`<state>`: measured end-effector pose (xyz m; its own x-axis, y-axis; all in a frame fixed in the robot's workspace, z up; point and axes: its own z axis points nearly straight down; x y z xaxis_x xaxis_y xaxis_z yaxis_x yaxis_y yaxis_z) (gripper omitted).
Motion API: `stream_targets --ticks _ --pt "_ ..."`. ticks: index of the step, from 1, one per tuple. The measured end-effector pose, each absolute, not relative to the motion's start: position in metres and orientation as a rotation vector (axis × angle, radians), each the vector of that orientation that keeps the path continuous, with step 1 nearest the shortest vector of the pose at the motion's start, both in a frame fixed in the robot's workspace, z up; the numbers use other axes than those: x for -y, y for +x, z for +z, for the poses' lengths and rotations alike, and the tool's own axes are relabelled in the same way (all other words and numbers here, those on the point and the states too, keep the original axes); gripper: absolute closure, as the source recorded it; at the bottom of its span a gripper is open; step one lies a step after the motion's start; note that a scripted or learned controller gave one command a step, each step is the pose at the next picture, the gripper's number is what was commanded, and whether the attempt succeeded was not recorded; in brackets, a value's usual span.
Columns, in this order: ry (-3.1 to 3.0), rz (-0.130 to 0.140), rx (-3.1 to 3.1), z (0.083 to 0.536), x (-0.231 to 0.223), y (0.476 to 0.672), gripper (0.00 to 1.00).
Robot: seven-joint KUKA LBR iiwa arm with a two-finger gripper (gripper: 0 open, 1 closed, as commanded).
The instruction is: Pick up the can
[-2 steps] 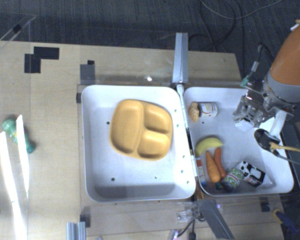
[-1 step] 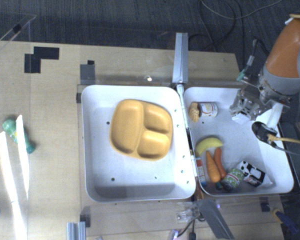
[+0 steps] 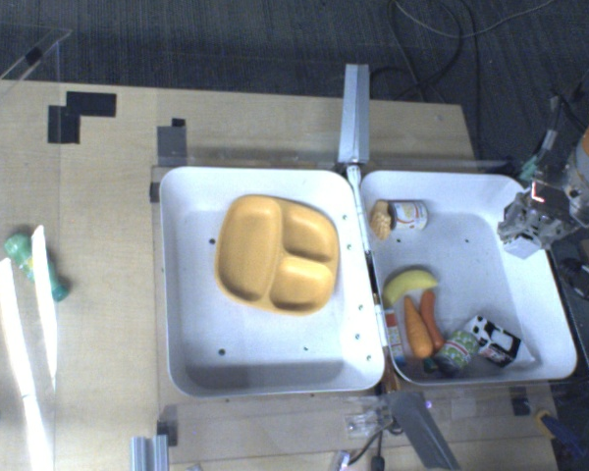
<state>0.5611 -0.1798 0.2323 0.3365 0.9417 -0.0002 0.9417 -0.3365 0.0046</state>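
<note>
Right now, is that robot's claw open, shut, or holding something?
Gripper: at the right bin's far right rim, nothing visibly held; open or shut cannot be told.

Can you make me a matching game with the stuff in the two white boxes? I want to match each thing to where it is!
Things:
1. yellow tray
2. can
3. banana
4. gripper

Places:
A. lying on its side near the far left corner of the right bin
B. over the right bin's right edge
C. in the left bin
D. in the middle of the right bin, just above the carrots

Pairs: 1-C, 2-A, 3-D, 4-B
</note>
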Motion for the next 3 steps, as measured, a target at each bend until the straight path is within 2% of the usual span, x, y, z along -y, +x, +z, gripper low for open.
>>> stream_targets --ticks 1,2,3 --pt "2.739 0.005 -1.536 0.233 0.108 0.584 1.0" --pt "2.868 0.002 -1.281 0.202 0.188 0.585 1.0" --pt "2.892 0.004 -1.222 0.226 0.148 0.622 1.0"
